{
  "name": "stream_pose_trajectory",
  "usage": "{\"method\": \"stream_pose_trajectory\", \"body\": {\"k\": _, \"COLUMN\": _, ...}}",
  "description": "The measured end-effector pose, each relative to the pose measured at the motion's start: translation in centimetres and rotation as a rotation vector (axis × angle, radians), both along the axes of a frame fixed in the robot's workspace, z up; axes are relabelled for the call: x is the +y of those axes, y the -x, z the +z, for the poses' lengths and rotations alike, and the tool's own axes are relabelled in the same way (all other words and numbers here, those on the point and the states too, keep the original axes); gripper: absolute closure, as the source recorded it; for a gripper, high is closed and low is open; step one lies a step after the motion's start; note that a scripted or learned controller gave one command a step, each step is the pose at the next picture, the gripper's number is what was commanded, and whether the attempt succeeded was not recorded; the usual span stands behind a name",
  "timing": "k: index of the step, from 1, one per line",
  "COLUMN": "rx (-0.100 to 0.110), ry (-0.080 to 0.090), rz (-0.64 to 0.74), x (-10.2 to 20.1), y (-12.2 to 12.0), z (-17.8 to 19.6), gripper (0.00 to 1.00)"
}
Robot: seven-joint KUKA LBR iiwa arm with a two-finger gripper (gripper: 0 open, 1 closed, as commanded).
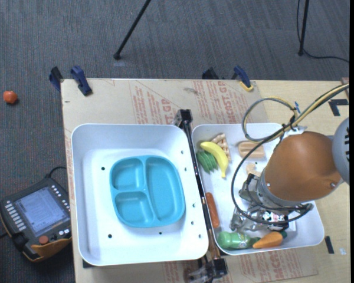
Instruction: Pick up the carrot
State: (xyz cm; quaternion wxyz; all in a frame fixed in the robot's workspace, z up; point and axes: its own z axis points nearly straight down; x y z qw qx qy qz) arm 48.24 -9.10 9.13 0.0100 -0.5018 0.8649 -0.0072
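Camera view is showing the carrot (269,240) lying in the right bin's (314,232) near corner, just beside the tool (252,218). Green vegetable (236,239) is crowding it, risking a wrong grasp.

Red printed lettering on cardboard sheet (143,102) covering worktop, far of bins: upside-down, too blurred to read. Screen of handheld pendant (34,216), left on floor: illegible.
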Motion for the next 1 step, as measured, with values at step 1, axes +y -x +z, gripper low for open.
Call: {"method": "stream_pose_trajectory", "body": {"k": 1, "rx": 0.022, "ry": -0.009, "rz": -0.449, "x": 0.02, "y": 0.59, "z": -0.36, "gripper": 1.00}}
